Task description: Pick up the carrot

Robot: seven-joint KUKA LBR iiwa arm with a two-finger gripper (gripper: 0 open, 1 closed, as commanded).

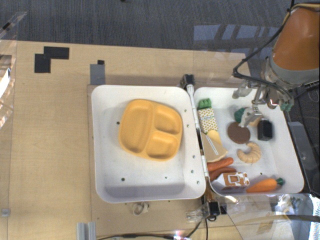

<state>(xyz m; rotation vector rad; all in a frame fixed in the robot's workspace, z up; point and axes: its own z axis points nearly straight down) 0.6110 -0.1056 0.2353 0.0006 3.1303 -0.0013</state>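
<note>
The left white bin (100, 149) holds a yellow three-section plastic plate (150, 129). In the right white bin (295, 159), the gripper (255, 109) hovers far from the orange toy carrot (262, 185) at the near edge, its opening impossible to judge. A croissant (249, 153), brown disc (239, 132) and red sausage (220, 165) lie between.

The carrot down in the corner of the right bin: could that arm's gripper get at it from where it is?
Probably yes. The carrot lies uncovered by the bin's near wall, though a small box sits close beside it. The gripper hangs over the far end.
</note>
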